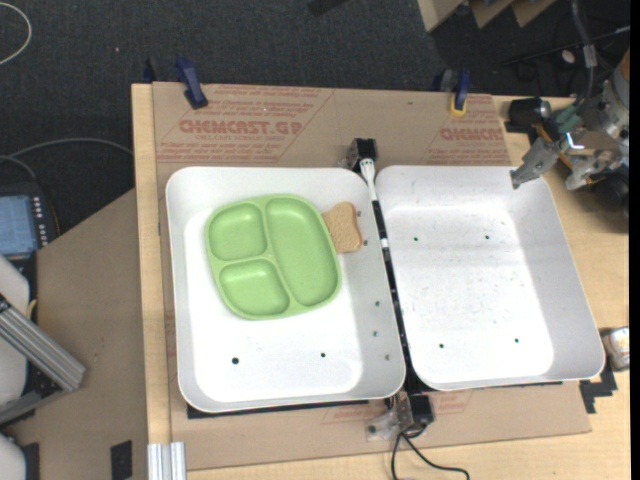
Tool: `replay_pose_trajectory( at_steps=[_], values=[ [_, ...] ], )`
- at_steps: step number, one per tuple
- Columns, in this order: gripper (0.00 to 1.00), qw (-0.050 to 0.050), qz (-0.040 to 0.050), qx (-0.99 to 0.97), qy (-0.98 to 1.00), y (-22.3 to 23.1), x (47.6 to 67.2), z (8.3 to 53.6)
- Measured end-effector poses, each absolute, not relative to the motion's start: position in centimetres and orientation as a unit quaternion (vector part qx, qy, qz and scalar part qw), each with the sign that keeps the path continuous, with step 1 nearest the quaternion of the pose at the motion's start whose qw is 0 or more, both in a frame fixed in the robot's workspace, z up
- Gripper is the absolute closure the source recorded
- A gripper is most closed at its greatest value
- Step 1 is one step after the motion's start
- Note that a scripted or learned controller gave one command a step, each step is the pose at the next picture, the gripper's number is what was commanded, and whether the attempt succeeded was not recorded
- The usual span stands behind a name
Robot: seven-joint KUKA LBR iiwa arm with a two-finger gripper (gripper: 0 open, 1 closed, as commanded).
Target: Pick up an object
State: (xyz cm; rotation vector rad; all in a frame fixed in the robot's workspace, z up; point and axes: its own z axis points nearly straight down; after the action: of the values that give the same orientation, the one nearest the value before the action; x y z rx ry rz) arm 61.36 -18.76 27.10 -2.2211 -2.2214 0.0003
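Toast-coloured and flat, the small tan object point(344, 227) lay in the left bin point(270, 368), touching the right edge of a green divided plate point(272, 258) and partly overlapping its rim. It sat in the upper part of that bin, near the seam where the two bins met.

From the single overhead camera, the left bin was a shallow white tray with rounded corners. The green plate rested in its upper left half, tilted a little, with three compartments: one long section on the right side and two smaller ones on the left, one above the other. None of the compartments held anything. The tan object was on the outside of the plate, beside the long section, not within it.

The right bin point(480, 268) stood just beside the left one, their inner edges touching along a dark strip. Its white floor showed a few small dark dots and faint speckling.

Both bins sat on a brown board on the tabletop point(250, 123), which bore red printed lettering and was held by blue clamps point(190, 81) at its far edge.

The gripper point(535, 163) hung over the upper right corner of the right bin, well apart from the tan object. Whether its fingers were open or closed could not be told.
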Motion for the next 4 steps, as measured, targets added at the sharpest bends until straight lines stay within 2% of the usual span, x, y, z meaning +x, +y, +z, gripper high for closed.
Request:
replay_pose_trajectory(
  at_steps=[1, 2, 3, 4],
  values=[
    [0.00, -0.008, -0.0048, -0.706, -0.709, -15.6, 58.4, 43.3],
    [0.00, -0.006, -0.0039, -0.706, -0.708, -14.6, 54.2, 54.2],
    [0.00, 0.002, -0.0002, -0.705, -0.710, -6.5, 49.1, 53.6],
    [1.00, -0.002, -0.0010, -0.707, -0.708, -6.9, 49.4, 54.7]
  ],
)
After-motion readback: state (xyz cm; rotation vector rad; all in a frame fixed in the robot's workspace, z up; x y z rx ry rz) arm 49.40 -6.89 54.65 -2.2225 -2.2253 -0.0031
